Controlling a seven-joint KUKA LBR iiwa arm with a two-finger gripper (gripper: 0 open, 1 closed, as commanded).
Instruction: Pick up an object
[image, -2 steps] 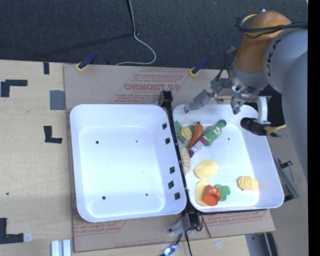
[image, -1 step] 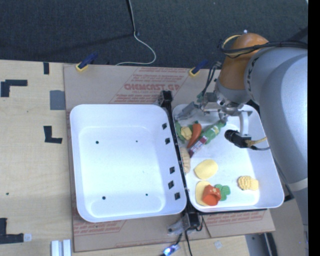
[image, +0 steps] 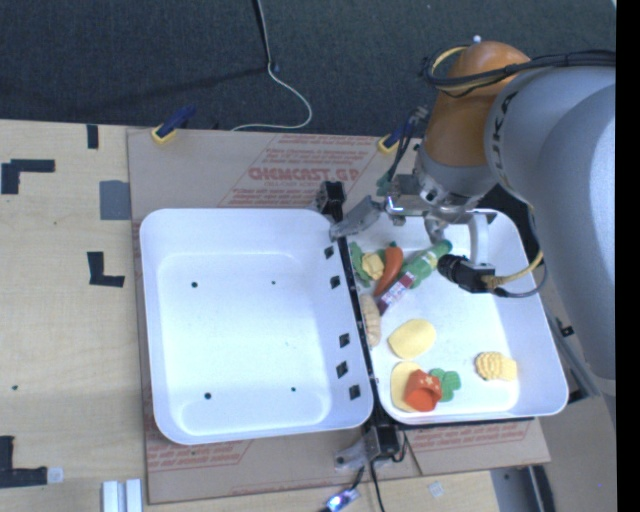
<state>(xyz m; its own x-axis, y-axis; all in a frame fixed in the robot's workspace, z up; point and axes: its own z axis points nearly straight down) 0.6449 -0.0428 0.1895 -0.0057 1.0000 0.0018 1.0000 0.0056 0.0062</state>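
Over the right bin the grey arm hangs low, its orange band above the wrist and the gripper pointing down at the bin's far left corner. Whether its fingers are spread or pressed together cannot be told, since the wrist housing hides them from above. Just under it lies a tight cluster against the dividing wall: a small bottle with a green cap, an orange carrot-like piece and a yellow-green toy, all touching or overlapping. That crowding probably explains the arm's position, as the densest pile offers the best odds for a blind grab. Nearer the camera, well apart from the gripper, sit a pale yellow lemon-shaped piece, a red and green toy vegetable and a yellow corn-like piece. Nothing looks lifted; every object appears to rest on the bin floor. The left bin stands beside it.
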